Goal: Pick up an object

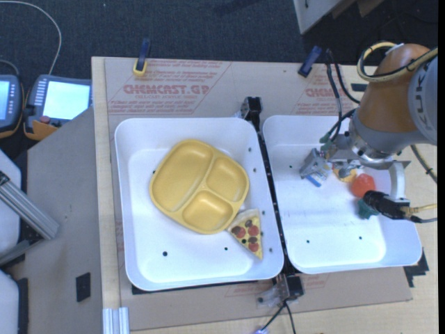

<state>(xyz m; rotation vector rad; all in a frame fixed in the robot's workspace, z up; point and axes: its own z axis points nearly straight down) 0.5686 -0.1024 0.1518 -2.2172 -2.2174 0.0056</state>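
The grey arm (391, 106) with its orange band reaches in from the right over the right white bin (348, 257), and the claw (313, 167) hangs low over that bin's upper left part. Whether the claw is open or closed cannot be told from this angle. A small blue piece (317, 180) sits right at its tip, and it is unclear whether the claw has hold of it. Just to the right of the claw lies an orange-red round toy (362, 184), with a small green thing (365, 211) near it, lower in the bin. The left white bin (139, 245) holds a yellow divided plate (199, 185). A toy pizza slice (248, 232) lies touching the plate's lower right edge. Both bins rest on the bench (208, 85), which is covered with printed brown board.
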